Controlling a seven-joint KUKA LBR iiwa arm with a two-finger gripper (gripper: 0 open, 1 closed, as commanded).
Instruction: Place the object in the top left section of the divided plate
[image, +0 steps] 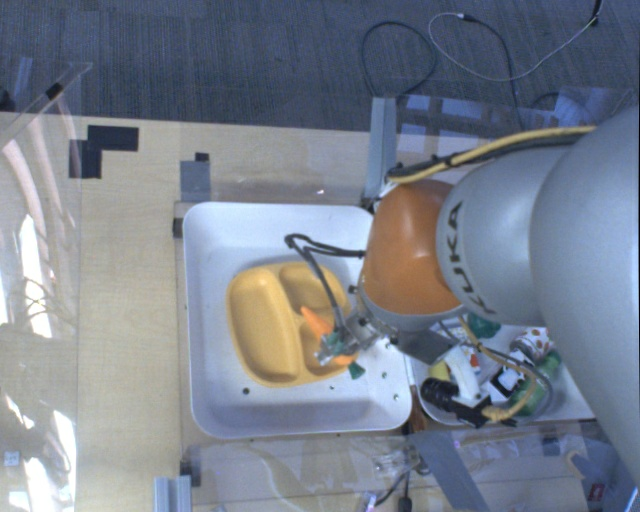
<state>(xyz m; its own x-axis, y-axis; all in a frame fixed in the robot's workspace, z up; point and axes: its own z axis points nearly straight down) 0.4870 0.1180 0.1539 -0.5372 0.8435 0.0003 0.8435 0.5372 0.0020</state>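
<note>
Gripper (335, 345) low over the yellow plate (262, 325) in the left bin (210, 300).
Camera view: an orange object (318, 321), carrot-like, lies at the plate's right side just beside the gripper tip; I cannot tell if it is held, or which section it sits in. Risk, as I judge it: the piece ends in the wrong section, or a loose hold drops it onto the bin floor. The arm (520, 240) covers the second bin.

Single fixed camera above bench (120, 300), slanted down; arm (540, 230) enters right.
</note>
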